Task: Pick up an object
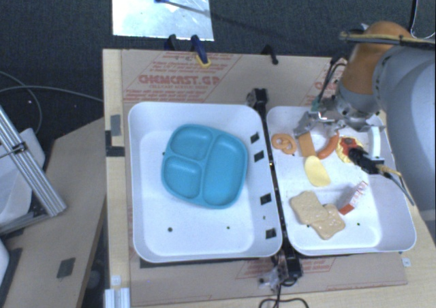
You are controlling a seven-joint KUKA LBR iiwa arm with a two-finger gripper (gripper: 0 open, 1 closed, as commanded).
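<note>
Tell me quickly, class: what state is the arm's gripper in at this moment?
Gripper: low over the right bin, by the pretzel and orange stick; open or closed cannot be told.

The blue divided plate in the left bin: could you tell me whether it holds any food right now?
Empty. The blue divided plate lies flat in the left bin, and its compartments show bare blue.

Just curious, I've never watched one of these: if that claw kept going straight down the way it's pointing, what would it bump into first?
Probably the orange stick-shaped toy in the right bin, just under the gripper; depth is hard to judge.
</note>
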